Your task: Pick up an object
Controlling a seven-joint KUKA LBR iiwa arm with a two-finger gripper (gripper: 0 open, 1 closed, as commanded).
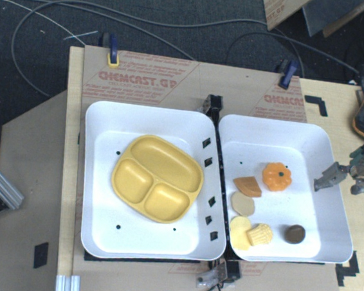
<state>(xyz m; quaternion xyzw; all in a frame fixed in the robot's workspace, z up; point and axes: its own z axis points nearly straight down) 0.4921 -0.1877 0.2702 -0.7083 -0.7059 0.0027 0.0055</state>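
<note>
2 bins | gripper (343, 178) over right bin (318, 140) edge | pumpkin (276, 176) untouched

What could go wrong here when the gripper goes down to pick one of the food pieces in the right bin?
The gripper hangs at the right bin rim, so it may strike the wall on its way in. The brown wedge, pale round piece and yellow corn piece lie close together, so the fingers may push neighbours aside. The orange pumpkin is rounded and might slip out.
</note>
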